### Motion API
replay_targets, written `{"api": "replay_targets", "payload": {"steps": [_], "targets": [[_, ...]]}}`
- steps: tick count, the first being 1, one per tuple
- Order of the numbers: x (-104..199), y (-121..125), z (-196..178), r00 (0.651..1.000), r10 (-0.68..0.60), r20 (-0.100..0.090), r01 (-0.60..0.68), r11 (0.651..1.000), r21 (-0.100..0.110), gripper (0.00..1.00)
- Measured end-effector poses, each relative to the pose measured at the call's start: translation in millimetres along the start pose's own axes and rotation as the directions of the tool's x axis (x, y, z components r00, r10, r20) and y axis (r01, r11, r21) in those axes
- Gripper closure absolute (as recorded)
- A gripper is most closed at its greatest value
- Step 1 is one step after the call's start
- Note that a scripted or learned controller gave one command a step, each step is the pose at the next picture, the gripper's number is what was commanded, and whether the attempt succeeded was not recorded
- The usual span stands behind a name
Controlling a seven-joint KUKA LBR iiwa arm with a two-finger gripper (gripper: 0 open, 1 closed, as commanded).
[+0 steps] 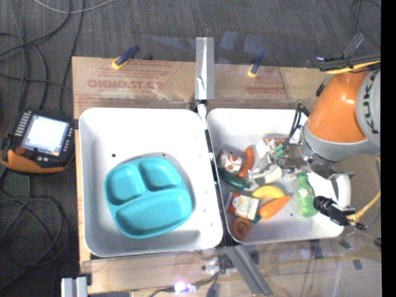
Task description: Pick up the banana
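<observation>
arm (346, 113) cut off at right, gripper (279, 161) fingers hidden

Two bins side by side; left bin (93, 141) holds a tray (148, 195) near its middle. Right bin (247, 119) holds a pile: banana (269, 192) at its centre, carrot (273, 206) touching just in front, bottle (304, 195) right of banana, carton (244, 205) left of carrot, sausage (247, 159) behind-left. Gripper (281, 159) sits just behind banana. Pendant (38, 142) lies left of left bin.
</observation>
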State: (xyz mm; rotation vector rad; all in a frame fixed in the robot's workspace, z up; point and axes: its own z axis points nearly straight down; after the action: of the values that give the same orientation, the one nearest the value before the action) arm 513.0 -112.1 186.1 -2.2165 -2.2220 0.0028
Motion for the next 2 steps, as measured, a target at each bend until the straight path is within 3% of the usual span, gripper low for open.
{"api": "replay_targets", "payload": {"steps": [1, 2], "targets": [[4, -9, 74, 0.995, -0.097, 0.011, 0.098, 0.995, -0.033, 0.00], [2, 25, 57, 0.972, -0.235, -0.001, 0.235, 0.972, -0.001, 0.00]]}}
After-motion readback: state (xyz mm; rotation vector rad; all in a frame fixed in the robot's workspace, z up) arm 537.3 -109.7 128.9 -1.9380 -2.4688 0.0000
